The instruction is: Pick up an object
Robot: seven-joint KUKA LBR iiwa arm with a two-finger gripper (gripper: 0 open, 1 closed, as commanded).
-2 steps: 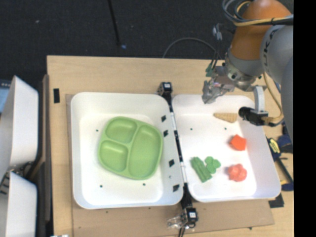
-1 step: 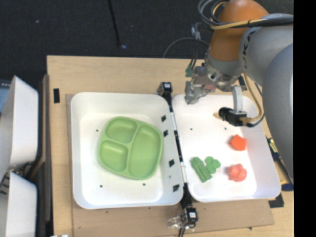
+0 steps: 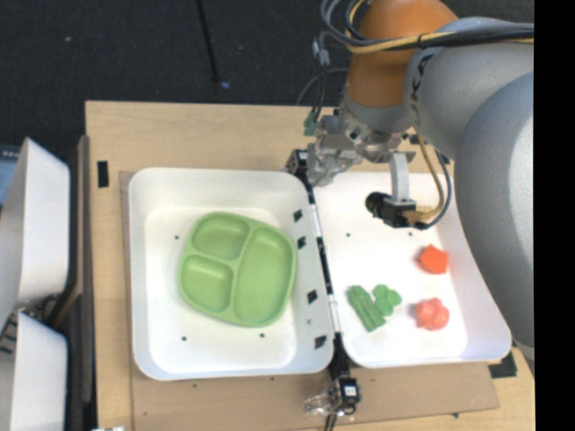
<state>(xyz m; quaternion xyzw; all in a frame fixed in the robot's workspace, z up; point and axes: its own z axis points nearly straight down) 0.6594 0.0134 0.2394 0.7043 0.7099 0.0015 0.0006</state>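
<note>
While the grey arm with its orange band [image 3: 395,34] leans in from the right over the far edge of the table [image 3: 207,119], its hand [image 3: 337,155] hangs low above the back left corner of the right-hand white bin [image 3: 476,330], close to the divider between the two bins. How far the hand is open cannot be told from this slanted view; nothing can be seen in its grip.

The pickable things lie toward the near half of that same bin, well apart from the hand: a green toy vegetable [image 3: 373,305], made up of a ribbed stalk-like piece and rounded leafy lobes, near the divider; a red, knobbly, berry-like piece [image 3: 431,314] just to its right; and a smaller orange piece [image 3: 433,259] farther back, toward the bin's right wall. All three look small, light and plastic, each lying loose on the bin floor with bare white around it, a spread that probably leaves room to come down over any one of them.

In the left-hand bin [image 3: 153,348] a pale green divided plate [image 3: 238,268] with three compartments rests flat in the middle; broad and shallow, it appears the harder thing to grasp. Judging by where the hand sits, the pick has not yet begun, and the hand would need to travel toward the near side of the bin to reach the toys.
</note>
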